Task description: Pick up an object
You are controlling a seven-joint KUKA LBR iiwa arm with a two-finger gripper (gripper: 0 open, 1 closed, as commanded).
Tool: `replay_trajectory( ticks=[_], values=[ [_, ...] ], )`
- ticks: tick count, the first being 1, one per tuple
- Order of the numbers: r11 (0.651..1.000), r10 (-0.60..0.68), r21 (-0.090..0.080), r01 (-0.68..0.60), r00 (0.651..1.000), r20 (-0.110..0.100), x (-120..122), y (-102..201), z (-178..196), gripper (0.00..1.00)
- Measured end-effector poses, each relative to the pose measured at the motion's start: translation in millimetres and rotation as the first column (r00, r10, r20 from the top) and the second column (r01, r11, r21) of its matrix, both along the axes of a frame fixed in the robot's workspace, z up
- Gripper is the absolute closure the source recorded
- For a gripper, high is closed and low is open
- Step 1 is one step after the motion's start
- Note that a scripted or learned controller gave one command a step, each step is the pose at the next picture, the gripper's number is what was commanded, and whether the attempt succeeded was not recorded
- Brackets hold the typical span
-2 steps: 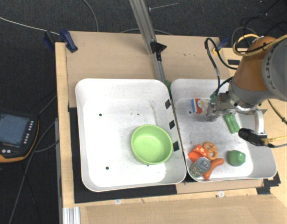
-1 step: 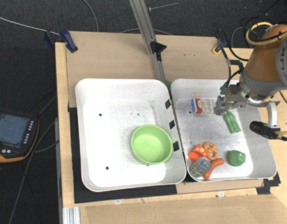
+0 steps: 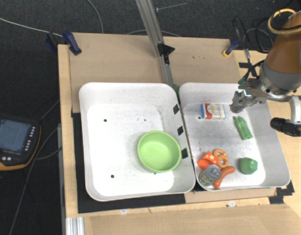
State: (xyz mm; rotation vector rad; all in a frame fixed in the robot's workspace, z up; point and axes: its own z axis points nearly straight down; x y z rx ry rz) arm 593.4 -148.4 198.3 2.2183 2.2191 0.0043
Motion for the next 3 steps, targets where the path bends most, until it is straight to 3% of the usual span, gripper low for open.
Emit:
replay_trajectory(
  ticks=[1,3],
  values=[
    [1.000,0.000,0.000,0.000,1.000,0.000,-0.6,-3.6,43.2,1.00],
    [1.000,0.004,0.002,-0.004,1.000,-0.004,30.6,88.0,54.8,1.00]
  ],
)
